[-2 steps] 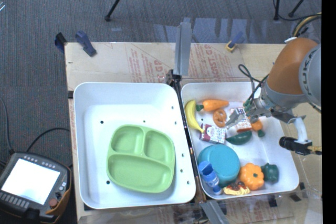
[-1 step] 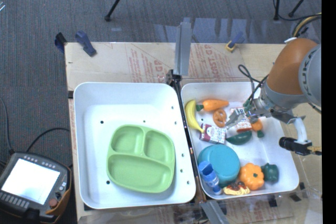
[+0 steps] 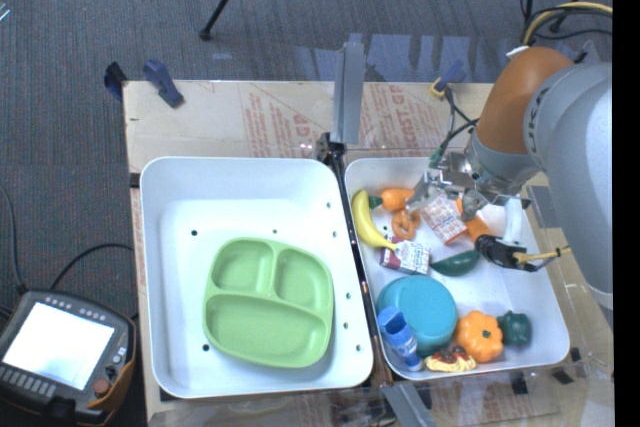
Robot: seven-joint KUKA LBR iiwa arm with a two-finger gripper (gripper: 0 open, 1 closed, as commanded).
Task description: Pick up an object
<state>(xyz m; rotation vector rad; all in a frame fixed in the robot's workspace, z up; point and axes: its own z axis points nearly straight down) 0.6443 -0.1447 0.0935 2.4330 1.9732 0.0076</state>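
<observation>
Overhead, the arm (image 3: 560,130) bent down from the right into the right bin (image 3: 556,313). Its end effector (image 3: 447,192) hung over a small packet (image 3: 443,218); its state could not be told.

A single fixed camera is mounted above the bench (image 3: 250,120), tilted downward toward 12 o'clock. Both white bins fall within frame: left bin (image 3: 170,205) at 8 o'clock, right bin (image 3: 545,300) at 4 o'clock. The grey arm (image 3: 570,135) enters from 3 o'clock. Range is moderate.
</observation>
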